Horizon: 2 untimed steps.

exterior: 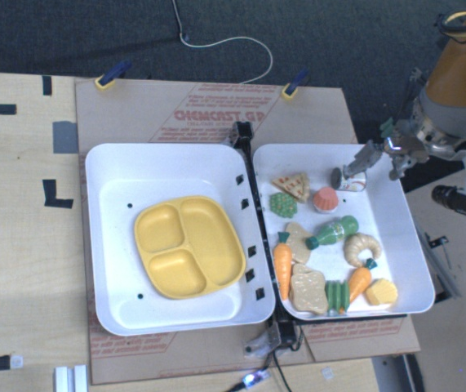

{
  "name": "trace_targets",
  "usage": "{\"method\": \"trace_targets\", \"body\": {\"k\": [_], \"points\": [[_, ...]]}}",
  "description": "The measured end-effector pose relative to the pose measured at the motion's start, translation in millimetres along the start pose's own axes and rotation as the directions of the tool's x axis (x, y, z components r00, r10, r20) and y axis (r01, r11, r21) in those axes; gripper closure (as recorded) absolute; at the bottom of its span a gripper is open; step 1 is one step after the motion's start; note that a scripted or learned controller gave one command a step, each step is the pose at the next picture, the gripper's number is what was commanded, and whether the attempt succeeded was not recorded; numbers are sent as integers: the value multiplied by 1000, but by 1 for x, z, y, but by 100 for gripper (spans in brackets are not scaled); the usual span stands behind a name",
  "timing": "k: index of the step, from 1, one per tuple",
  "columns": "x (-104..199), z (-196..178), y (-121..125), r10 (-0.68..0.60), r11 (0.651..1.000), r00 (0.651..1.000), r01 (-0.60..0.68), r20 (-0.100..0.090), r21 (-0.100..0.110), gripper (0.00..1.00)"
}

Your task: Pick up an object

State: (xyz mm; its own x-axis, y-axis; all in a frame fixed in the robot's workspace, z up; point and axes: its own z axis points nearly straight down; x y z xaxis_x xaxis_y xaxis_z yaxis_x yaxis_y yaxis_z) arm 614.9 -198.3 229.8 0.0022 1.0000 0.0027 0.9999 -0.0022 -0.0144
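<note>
Camera view: gripper (353, 175) sits low at right bin (408, 219) upper right; finger gap cannot be read, nothing seen held. Toy food crowds this bin: red ball (326, 199) nearest, green bottle (333, 232) below. Left bin (106, 219) holds yellow tray (188, 246), margins bare. Arm (449, 88) enters slanting from upper right.

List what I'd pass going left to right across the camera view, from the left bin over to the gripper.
Left bin → yellow divided plate → long carrot → green bottle → croissant → gripper, hovering over the right bin's far right part.
</note>
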Motion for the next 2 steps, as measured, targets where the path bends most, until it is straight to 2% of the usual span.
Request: {"method": "trace_targets", "body": {"k": [1,2], "points": [[0,-8,3,-3,1000,1000,3,3,-13,0],[9,50,-2,-3,1000,1000,3,2,-8,0]]}}
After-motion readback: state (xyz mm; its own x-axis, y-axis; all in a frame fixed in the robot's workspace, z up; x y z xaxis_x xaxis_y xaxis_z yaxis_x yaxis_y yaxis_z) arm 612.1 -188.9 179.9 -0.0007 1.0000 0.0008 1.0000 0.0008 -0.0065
